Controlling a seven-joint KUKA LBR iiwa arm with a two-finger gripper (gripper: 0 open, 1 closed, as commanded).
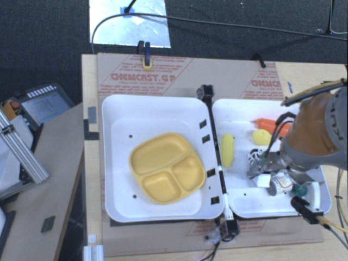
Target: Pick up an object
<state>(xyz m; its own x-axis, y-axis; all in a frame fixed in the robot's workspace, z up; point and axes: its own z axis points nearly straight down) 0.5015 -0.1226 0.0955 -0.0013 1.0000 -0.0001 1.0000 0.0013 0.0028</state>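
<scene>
1. Bench (179, 72): tan board, printed in red lettering, bearing two shallow white bins side by side.
2. Left bin (114, 145): white, rounded corners. Holds one item, the yellow divided plate.
3. Yellow divided plate (166, 167): three compartments, lying flat near the middle of the left bin, turned at a slant to the bin's walls.
4. Right bin (239, 205): white, joined to the left bin along a dark centre strip. Holds several small objects and the arm's working end.
5. Banana-shaped yellow object (227, 149): lies lengthwise along the right bin's left wall, well apart from the gripper.
6. Orange object (264, 124): at the far side of the right bin, partly hidden by the arm.
7. Small yellow object (261, 137): just below the orange object, beside the arm.
8. Black-and-white object (254, 157): small, patterned, just left of the gripper; contact cannot be judged.
9. Arm (315, 129): grey with an orange band, entering from the right and reaching down into the right bin.
10. Gripper (265, 174): low over the right bin's floor, among small objects. Whether it is wide, narrow or holding anything cannot be told; its end is hidden among clutter.
11. White and green items (285, 185): small pieces close under the wrist, too indistinct to identify.
</scene>
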